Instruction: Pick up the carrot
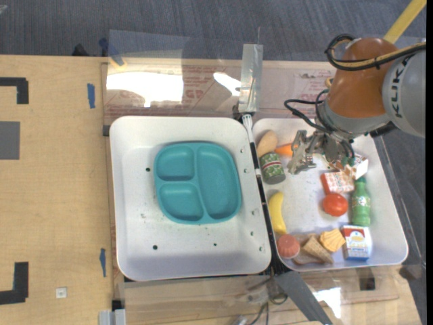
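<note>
One cracker [331, 240], one banana [276, 212], one carrot [285, 150].

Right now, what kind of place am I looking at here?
Probably a robot lab test bench: a robot arm over two white bins, toy food like a banana, and blue tape marks on the plywood.

carrot [285, 150]: small orange piece, mostly hidden, only a short bit showing
place: lying in the right bin, far left part, just right of the tan potato-like piece, above the green can
state: resting on the bin floor, shape unclear
</note>
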You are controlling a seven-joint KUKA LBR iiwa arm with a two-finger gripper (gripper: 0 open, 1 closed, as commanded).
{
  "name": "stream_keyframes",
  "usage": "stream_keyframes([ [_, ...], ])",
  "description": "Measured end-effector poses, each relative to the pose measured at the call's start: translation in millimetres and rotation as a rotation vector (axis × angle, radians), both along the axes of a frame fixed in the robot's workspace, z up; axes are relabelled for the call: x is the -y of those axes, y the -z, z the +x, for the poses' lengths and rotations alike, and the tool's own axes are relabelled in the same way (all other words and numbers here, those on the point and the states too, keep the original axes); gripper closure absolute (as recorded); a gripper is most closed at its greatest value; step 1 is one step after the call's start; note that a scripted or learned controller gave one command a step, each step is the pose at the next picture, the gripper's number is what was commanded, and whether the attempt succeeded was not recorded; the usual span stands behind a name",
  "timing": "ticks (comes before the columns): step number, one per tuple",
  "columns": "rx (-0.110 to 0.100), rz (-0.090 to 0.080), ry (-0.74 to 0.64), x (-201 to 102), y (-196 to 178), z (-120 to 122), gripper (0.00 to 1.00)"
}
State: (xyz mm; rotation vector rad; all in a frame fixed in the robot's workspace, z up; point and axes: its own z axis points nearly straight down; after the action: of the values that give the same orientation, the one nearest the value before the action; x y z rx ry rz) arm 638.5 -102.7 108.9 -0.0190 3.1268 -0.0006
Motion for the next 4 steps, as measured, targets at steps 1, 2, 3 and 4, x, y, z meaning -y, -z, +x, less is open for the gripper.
stream_keyframes([
  [1, -0.001, 0.000, 0.000, 0, 1, 0, 0.00],
  [2, 0.008, -0.001, -0.001, -1, -12, 2, 1.00],
  [3, 0.001, 0.002, 0.193, -10, 18, -65, 1.00],
  [4, 0.000, 0.002, 0.408, 70, 19, -30, 1.00],
])
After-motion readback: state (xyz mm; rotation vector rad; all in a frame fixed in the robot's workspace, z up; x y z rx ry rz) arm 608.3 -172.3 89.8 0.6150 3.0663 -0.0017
